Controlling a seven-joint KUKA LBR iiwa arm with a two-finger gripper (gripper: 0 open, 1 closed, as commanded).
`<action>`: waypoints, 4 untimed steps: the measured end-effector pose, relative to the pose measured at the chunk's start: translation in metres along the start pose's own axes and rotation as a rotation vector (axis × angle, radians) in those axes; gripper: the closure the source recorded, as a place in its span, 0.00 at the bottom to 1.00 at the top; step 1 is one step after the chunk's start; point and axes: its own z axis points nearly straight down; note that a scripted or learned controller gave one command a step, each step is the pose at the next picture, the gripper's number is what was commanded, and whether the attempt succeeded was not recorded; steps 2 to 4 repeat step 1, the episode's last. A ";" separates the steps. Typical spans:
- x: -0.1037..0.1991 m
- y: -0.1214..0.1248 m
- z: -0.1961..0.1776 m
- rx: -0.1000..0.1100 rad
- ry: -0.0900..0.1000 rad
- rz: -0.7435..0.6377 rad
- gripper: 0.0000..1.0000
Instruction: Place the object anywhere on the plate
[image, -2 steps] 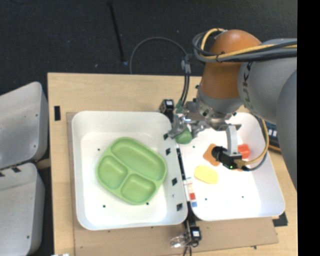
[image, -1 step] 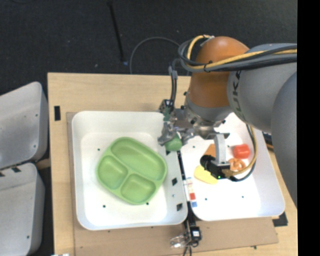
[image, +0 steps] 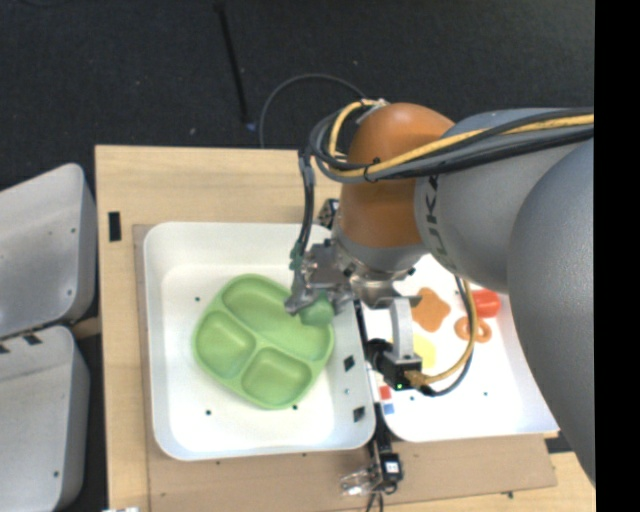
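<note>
We see a small green object (image: 318, 311) resting at the right rim of the green divided plate (image: 262, 342), just under the gripper (image: 312, 290), though it blends so closely with the plate that we cannot say whether it lies free or is pinched, nor whether the jaws are spread or pressed together. The plate lies tilted in the left white bin (image: 175, 300), and the arm (image: 400, 190) leans over the divide from the right white bin (image: 500, 400), where orange pieces (image: 432, 308), a red piece (image: 486, 300) and a yellow piece (image: 424, 350) lie — we judge the spot chosen because any compartment counts as a placement.
</note>
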 end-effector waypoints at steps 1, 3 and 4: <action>-0.001 0.001 -0.001 -0.002 0.001 0.003 0.00; -0.001 0.001 -0.001 -0.002 0.001 0.003 0.00; -0.001 0.001 -0.001 -0.002 0.001 0.003 0.00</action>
